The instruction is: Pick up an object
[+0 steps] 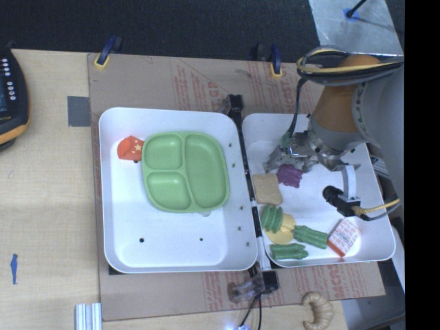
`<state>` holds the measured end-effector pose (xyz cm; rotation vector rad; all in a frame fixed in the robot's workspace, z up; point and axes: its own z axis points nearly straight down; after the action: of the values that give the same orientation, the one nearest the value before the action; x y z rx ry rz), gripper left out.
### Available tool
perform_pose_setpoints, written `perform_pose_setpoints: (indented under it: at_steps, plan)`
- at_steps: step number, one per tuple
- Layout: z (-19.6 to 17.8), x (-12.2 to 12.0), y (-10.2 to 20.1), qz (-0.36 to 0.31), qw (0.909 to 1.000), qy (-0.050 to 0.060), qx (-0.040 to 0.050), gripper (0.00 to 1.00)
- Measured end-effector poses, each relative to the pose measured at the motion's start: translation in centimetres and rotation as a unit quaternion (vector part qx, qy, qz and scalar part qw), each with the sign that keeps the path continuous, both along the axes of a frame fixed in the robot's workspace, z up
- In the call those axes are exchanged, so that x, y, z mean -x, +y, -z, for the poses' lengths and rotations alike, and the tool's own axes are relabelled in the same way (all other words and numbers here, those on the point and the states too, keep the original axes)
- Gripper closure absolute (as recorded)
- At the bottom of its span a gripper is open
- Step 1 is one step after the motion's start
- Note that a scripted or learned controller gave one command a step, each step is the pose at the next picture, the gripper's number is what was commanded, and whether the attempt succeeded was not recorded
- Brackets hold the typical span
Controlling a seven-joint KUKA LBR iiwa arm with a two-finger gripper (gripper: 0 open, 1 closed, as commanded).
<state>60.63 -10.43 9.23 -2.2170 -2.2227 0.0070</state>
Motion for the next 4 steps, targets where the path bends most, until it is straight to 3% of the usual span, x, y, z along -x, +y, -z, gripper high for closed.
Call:
perform_pose_setpoints:
  at_steps: [1, 2, 3, 4]
  plan:
    - [0.0, -2.1, -3.6, 0.001, 1.0000, -0.003, 0.0000, 0.00]
    - [0.1, 1.5, -1.9, 0.000, 1.0000, 0.001, -0.0008, 0.00]
    - [-1.3, 1.2, -2.2, 0.000, 1.0000, -0.002, 0.0007, 1.00]
    - [-1.2, 1.2, -2.2, 0.000, 1.0000, -0.002, 0.0007, 0.00]
